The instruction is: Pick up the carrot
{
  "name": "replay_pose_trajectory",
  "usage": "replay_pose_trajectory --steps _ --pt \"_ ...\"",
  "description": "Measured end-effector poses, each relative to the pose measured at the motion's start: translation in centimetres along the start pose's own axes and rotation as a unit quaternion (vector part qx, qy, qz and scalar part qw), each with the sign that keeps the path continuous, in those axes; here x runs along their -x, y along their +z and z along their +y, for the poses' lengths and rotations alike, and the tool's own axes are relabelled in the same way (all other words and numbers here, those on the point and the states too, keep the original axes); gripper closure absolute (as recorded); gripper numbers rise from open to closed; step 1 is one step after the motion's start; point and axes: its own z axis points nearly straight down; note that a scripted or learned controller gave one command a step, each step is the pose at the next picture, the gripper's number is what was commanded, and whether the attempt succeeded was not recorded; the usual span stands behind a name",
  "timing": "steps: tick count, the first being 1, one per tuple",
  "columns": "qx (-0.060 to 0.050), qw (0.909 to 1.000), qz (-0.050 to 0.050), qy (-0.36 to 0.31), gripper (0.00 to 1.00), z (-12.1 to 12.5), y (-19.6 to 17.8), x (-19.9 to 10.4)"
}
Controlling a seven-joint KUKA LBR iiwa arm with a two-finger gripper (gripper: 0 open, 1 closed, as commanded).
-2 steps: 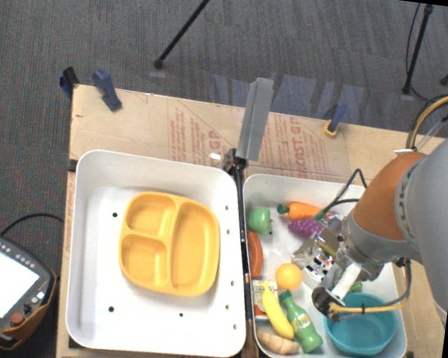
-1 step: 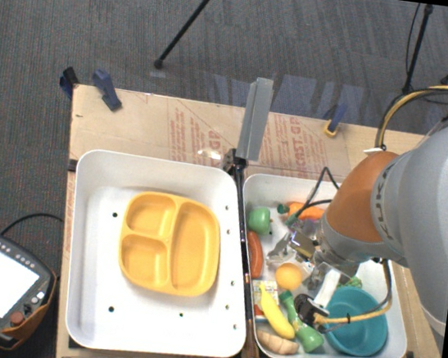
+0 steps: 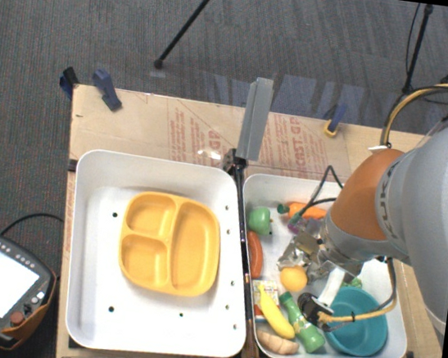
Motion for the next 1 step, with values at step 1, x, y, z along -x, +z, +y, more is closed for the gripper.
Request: replay_pose_trajectory --steps 1 --pt "0.005 0.9961 0.002 0.088 1.0 -7.53 -9.26 -1.35"
